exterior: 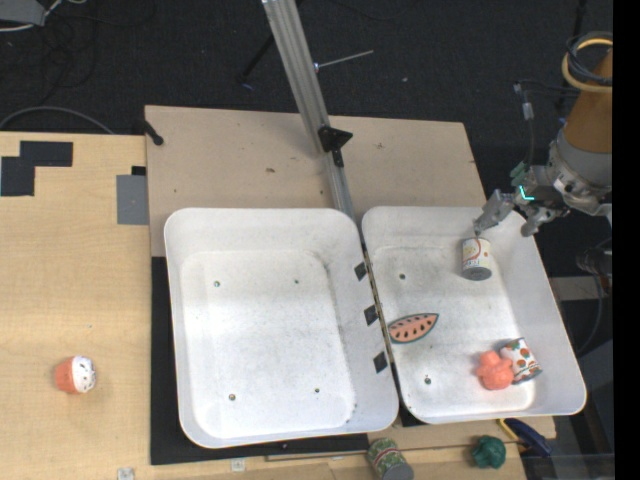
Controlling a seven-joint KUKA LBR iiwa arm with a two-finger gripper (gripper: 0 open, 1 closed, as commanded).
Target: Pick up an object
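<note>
Grey two-finger gripper (510, 211) is hovering with fingers apart over the right white bin (560, 353), just above the small upright printed can (477, 257).

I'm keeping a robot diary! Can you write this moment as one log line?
gripper: above right white bin's far edge, holding nothing | nearest: small white cup | also in bin: red watermelon slice toy, orange-red lump

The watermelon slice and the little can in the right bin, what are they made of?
The watermelon slice looks like matte plastic or rubber, probably a toy: flat painted red with dark seeds and a green rim, no wet shine. The little can could be metal or plastic with a printed label; its pale top edge looks smooth, but the picture is too small to tell for sure.
</note>
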